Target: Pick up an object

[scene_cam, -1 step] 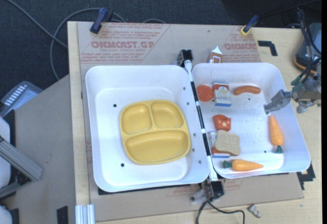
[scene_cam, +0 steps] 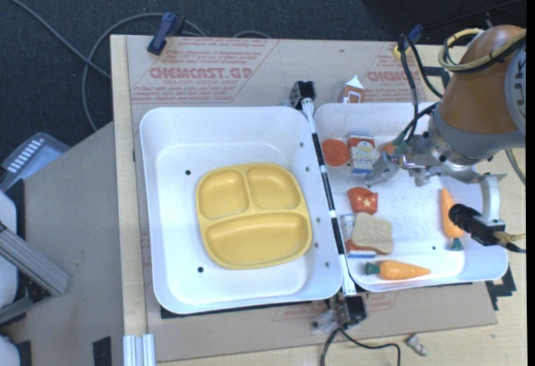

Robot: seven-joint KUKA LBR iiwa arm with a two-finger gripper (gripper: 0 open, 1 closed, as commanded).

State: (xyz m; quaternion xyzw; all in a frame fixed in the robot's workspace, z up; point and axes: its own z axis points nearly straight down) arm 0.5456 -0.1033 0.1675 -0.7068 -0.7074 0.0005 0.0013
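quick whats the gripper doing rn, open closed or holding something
gripper: cannot be told; it sits low in the right white bin, beside the small white and blue carton.

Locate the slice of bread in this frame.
The slice of bread lies in the right bin, near its left wall toward the front, just below the red strawberry and above the carrot.

I see the bench (scene_cam: 251,63) topped with a brown board printed in red lettering. Two shallow white bins sit on it side by side, touching: the left bin (scene_cam: 167,147) and the right bin (scene_cam: 435,272). A small carton (scene_cam: 353,93), I think, lies just behind the right bin.
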